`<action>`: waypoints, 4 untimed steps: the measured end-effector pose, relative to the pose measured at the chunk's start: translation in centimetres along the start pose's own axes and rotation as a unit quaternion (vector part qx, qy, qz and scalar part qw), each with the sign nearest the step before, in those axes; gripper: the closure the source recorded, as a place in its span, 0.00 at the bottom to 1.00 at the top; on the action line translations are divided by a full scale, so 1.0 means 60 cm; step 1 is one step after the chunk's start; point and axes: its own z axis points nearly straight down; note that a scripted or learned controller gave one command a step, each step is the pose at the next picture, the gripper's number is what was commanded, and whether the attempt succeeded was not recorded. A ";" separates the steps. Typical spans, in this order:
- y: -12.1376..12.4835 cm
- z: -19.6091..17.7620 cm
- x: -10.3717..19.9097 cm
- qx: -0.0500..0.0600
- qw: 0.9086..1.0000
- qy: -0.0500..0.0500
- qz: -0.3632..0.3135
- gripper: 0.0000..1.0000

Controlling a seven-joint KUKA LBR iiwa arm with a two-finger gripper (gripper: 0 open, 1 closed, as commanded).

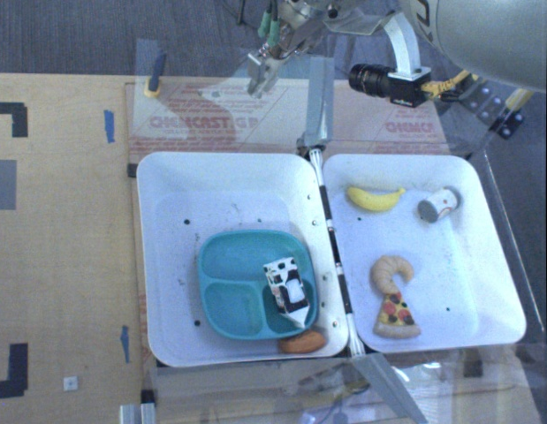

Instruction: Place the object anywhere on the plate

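Camera view, looking down on both bins. Left bin (167, 193): teal plate (229, 303) with compartments, sitting toward the near side. Black-and-white carton (286, 288) lies tilted on the plate's right part, resting across the divider. Orange sausage-like item (304, 342) lies in the left bin just beyond the plate's near-right corner, off the plate. Right bin (485, 237): banana (375, 199), small grey-and-white cup (436, 206) on its side, croissant (392, 275), pizza slice (396, 316), all apart from each other. Gripper (258, 76) hangs above the bench beyond the left bin's far edge, well apart from the plate; fingers close together, nothing seen between them.
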 end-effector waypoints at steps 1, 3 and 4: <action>0.013 0.083 -0.011 0.003 0.997 0.001 0.076 1.00; 0.043 0.064 0.020 0.003 0.966 0.001 0.258 1.00; 0.051 -0.023 0.028 0.002 0.938 0.000 0.346 1.00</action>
